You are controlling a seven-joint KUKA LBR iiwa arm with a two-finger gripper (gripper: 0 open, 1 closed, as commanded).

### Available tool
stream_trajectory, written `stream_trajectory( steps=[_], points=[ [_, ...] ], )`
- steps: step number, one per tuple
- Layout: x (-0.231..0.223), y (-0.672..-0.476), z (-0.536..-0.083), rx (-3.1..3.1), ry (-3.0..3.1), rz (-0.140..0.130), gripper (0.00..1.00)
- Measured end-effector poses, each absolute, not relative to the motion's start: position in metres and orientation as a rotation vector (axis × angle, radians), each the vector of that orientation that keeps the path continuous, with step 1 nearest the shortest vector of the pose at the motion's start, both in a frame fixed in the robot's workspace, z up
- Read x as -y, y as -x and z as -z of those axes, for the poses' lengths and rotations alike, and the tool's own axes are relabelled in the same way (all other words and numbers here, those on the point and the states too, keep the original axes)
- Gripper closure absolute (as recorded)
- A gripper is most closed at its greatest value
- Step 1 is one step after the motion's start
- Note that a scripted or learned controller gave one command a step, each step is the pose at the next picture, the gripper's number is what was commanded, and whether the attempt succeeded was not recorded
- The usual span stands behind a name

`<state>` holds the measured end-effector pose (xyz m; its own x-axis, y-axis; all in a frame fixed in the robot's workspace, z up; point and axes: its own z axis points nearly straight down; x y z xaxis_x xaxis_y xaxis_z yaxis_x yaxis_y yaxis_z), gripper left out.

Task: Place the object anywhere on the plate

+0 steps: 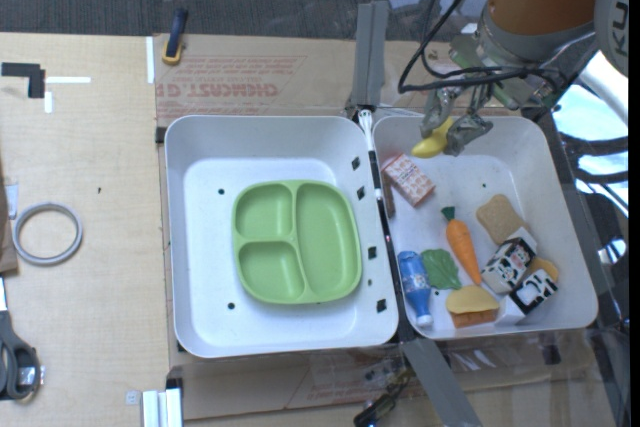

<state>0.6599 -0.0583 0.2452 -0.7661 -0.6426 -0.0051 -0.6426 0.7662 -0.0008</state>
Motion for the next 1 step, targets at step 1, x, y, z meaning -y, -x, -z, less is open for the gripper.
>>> stream_trajectory(
  steps=[1],
  points=[
    [-0.0175, -0.6476, -0.2393, -2.926, 1.132, -0.002, 1.0]
  ],
)
